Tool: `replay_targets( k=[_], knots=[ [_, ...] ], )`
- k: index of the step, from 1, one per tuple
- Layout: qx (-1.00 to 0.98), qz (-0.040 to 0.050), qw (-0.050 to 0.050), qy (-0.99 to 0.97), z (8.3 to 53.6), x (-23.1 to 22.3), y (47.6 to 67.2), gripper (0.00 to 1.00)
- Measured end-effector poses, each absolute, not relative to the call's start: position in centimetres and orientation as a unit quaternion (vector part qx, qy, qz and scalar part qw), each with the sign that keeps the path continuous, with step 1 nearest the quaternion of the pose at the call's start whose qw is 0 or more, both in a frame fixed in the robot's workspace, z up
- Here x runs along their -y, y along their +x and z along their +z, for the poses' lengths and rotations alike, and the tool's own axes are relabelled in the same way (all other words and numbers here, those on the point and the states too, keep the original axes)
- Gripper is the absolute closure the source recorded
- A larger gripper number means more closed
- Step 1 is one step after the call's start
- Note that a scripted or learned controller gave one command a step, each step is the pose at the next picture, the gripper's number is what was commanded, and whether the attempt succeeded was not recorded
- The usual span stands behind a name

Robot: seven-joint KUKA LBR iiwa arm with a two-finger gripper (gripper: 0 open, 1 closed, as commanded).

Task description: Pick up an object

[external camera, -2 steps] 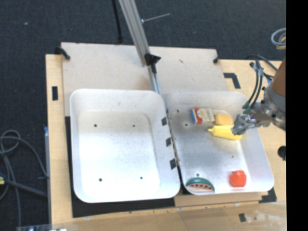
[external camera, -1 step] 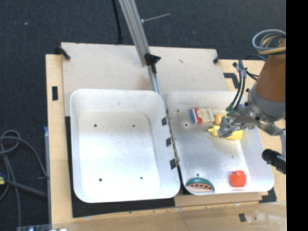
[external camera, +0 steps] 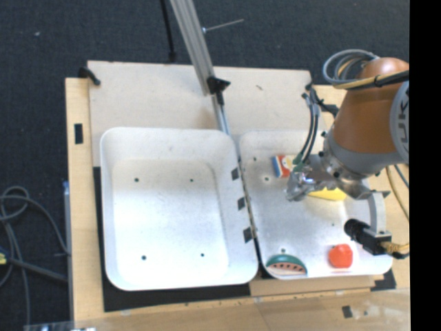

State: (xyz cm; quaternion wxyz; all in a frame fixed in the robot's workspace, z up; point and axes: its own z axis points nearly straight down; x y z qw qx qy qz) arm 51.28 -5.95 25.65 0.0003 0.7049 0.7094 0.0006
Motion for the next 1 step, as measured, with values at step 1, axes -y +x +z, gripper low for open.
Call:
replay_targets(
  k=[1],
  knots=[
    [-0.709,0.0004,0.0,0.705,24.86,1.2,50.34,1.0]
  ],
)
